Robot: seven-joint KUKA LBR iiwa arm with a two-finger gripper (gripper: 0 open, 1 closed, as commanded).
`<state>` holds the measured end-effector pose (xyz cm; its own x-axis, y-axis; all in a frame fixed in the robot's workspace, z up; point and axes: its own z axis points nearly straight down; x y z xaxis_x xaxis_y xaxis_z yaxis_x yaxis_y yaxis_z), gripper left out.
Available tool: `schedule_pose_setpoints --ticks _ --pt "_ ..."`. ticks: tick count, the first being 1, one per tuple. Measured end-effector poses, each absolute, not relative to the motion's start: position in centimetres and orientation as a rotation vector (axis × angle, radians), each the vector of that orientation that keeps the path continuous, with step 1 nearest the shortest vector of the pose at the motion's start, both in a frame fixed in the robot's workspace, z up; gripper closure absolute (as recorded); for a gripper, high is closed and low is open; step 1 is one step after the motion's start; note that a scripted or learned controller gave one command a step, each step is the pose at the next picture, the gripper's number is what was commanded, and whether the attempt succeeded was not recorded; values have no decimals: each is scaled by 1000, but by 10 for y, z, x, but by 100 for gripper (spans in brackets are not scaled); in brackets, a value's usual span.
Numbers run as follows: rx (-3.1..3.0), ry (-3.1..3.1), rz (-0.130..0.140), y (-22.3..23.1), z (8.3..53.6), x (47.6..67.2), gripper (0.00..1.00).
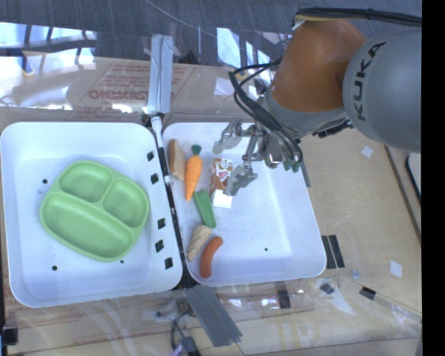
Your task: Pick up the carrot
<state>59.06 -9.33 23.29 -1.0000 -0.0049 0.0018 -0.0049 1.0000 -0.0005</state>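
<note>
The carrot (193, 175) is orange with a green top and lies in the right bin (282, 236) near its left wall, pointing toward the front. My gripper (236, 158) hangs over the bin's back middle, just right of the carrot and apart from it. It is open, with one finger (228, 134) toward the back and the other finger (242, 178) toward the front. A brown and white packet (222, 170) lies below the gap between them. The carrot is not between the fingers.
Along the right bin's left side lie a tan bread stick (176, 159), a green piece (205, 208), a white cube (221, 199), a beige piece (198, 239) and a red sausage (211, 256). The left bin (22, 273) holds a green divided plate (95, 209).
</note>
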Motion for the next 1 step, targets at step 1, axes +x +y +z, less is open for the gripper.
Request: schedule_pose_setpoints --ticks 1 --pt "-83 -3137 -2 -46 189 656 0"
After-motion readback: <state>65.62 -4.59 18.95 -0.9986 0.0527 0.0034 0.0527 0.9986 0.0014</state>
